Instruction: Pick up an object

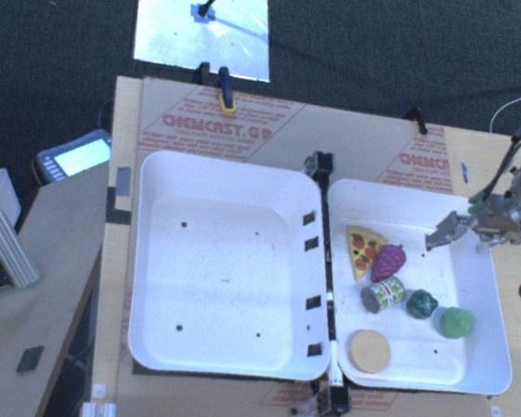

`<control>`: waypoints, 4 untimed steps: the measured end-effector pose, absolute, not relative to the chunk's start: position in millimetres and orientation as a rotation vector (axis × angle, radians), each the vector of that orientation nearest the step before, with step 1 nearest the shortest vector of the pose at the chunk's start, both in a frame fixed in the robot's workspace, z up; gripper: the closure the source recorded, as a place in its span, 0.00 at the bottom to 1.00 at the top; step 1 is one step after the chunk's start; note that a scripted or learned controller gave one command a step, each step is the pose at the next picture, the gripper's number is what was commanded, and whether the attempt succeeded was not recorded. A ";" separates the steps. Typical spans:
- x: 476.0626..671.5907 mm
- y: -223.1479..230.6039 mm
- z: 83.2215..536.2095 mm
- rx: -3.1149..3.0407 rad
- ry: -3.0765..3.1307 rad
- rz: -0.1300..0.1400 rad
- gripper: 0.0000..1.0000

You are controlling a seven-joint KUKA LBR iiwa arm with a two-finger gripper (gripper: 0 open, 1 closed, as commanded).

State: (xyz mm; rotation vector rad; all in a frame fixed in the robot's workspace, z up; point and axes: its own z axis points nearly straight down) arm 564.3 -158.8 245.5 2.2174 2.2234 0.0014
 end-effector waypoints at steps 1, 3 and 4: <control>565.3 -119.3 183.5 2.216 2.232 -0.001 0.00; 536.0 -93.0 105.0 2.216 2.220 0.005 1.00; 497.8 -207.4 150.4 2.226 2.205 -0.002 1.00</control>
